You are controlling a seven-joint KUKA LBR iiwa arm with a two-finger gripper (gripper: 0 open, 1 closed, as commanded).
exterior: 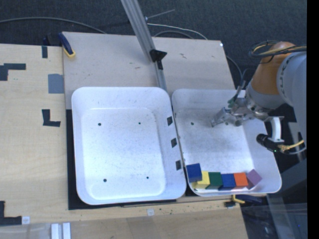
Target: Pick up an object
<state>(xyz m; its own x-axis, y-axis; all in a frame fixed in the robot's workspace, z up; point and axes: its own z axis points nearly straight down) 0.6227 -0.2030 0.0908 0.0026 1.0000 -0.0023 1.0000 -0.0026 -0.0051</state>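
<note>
Several small blocks lie in a row along the front edge of the right bin [259,148]: a blue block [193,172], a yellow one [201,182], a green one [215,179], a second blue one [228,180], an orange one [240,179] and a purple one [253,176]. My gripper [218,120] hangs low over the middle back of the right bin, pointing left, well behind the row of blocks. I see nothing held in it.
The left bin [79,133] stands beside the right one. A slanted metal post [142,29] rises behind the bins. The arm's orange band [266,78] and cables sit at the right edge. A blue and yellow clamp [66,44] lies at the bench's back left.
</note>
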